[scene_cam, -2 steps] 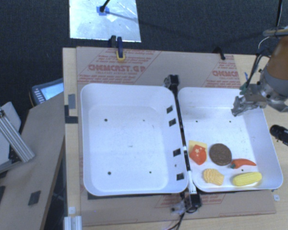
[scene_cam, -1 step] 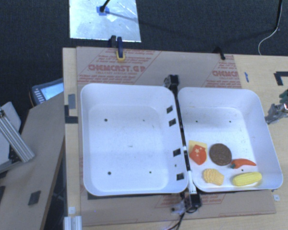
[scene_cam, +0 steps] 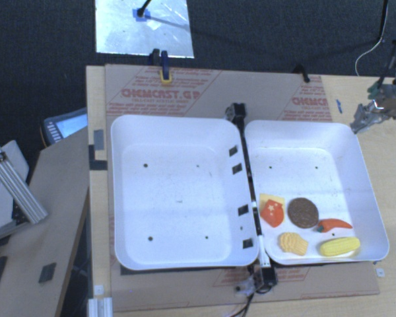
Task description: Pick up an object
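Here the pick is at its very start: the claw (scene_cam: 364, 119) hangs off the far right edge of the counter (scene_cam: 204, 84), above and just outside the far right corner of the right bin (scene_cam: 297, 134), and nothing is between its fingers. Whether it stands apart or together cannot be told, since it is small and blurred against the counter's edge.

All the candidates for the task lie clustered in the near part of the right bin, well apart from the claw. A yellow and red wedge (scene_cam: 272, 210) sits nearest the divide between the bins, with a brown disc (scene_cam: 303, 212) just beside it. A red pepper (scene_cam: 334, 225) lies toward the bin's right wall. Along the near wall are a ridged yellow piece (scene_cam: 293, 244) and a yellow corn cob (scene_cam: 338, 246). The left bin (scene_cam: 175, 127) holds nothing to pick.

The step in hand looks like the approach, not yet a descent. The next move calls for carrying the claw inward over the right bin toward its near side, settling on one item and coming down squarely on it. The pieces lie close together, so the corn cob or the pepper, each with some free space around it, seems the easier choice; the disc looks flat and may give the fingers little to close on.
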You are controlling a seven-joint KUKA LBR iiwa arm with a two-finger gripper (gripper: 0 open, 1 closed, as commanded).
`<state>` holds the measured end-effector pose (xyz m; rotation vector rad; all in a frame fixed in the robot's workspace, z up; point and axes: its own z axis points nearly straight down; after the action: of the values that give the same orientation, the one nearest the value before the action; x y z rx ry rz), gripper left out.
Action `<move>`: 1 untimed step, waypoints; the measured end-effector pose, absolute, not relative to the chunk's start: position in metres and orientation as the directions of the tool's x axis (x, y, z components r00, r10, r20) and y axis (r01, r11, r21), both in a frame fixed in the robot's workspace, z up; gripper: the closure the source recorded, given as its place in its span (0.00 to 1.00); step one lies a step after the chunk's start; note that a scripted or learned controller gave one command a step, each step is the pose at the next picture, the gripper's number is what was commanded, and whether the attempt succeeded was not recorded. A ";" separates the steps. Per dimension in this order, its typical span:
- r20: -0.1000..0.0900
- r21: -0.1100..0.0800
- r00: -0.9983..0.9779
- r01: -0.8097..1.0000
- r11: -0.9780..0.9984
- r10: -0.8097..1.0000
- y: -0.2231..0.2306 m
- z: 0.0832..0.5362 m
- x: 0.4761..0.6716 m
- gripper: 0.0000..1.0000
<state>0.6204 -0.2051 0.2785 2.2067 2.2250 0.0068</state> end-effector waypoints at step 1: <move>-0.003 0.008 -0.007 1.000 0.007 1.000 -0.206 0.284 0.672 1.00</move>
<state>0.6715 -0.2057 0.2843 2.2084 2.2238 0.0055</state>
